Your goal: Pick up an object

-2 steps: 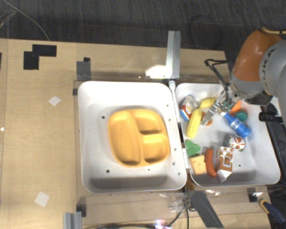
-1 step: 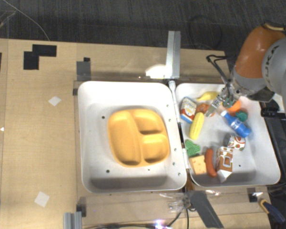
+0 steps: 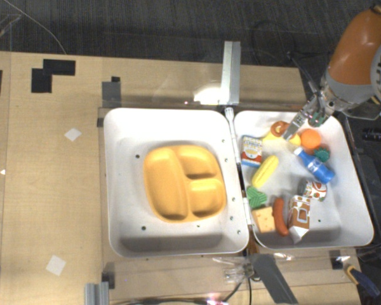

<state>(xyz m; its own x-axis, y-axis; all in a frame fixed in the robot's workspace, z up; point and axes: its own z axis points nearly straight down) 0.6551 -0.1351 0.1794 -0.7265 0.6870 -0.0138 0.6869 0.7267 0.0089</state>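
The right bin holds several toy foods. Among them are a brown ring, an orange ball, a blue bottle, a yellow corn cob and a small red and blue carton. My gripper hangs over the back of this bin, slanting down to the left. Its tip is just right of the brown ring and left of the orange ball. I see nothing lifted off the bin floor.
A yellow divided tray lies in the left bin. At the front of the right bin are a green piece, a tan square, a red sausage and a brown and white carton. A metal post stands behind the bins.
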